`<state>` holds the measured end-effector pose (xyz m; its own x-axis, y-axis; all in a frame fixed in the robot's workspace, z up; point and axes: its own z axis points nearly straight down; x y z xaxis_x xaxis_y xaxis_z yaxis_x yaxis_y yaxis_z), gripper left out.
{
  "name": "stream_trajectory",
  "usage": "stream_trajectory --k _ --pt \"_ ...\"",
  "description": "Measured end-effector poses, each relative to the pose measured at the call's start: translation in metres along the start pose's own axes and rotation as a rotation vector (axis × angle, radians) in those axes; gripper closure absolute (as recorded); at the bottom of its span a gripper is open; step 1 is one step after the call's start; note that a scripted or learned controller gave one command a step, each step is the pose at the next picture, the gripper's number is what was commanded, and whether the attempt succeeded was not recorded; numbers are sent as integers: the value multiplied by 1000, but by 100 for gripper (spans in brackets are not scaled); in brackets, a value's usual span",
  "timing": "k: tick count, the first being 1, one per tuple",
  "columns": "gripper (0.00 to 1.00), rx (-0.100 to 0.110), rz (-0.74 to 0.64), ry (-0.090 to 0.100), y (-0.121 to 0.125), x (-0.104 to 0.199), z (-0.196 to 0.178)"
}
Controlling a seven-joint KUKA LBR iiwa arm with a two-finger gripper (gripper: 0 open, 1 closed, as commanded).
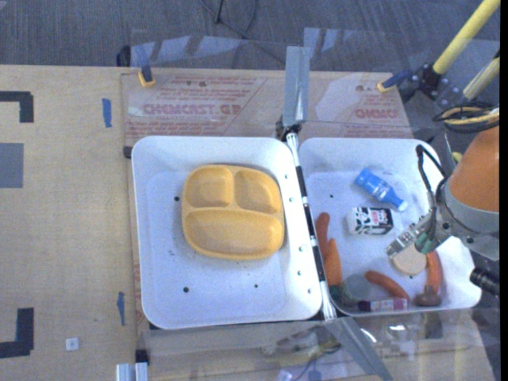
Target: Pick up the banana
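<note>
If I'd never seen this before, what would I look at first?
Probably the big yellow divided plate, alone in the left bin. Next, the robot's orange and grey arm, reaching in from the right over the crowded right bin, where a blue bottle and a black-and-white carton lie.

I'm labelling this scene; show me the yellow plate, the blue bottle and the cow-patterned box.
yellow plate point(233, 211), camera view, its middle divider.
blue bottle point(379, 187), camera view, middle of its body.
cow-patterned box point(371, 220), camera view, its top face.

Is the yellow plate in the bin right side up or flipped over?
Right side up: the yellow plate shows its three hollow sections facing upward in the left bin.
</note>
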<state>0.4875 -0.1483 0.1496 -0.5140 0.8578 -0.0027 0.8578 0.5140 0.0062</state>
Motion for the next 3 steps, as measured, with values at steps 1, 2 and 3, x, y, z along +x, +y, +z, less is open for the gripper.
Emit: stream_trajectory --k 1,2,3 --pt "100 4 65 1 47 64 -44" --pt "100 4 104 1 135 106 -35" --pt "100 5 192 1 237 132 -35"
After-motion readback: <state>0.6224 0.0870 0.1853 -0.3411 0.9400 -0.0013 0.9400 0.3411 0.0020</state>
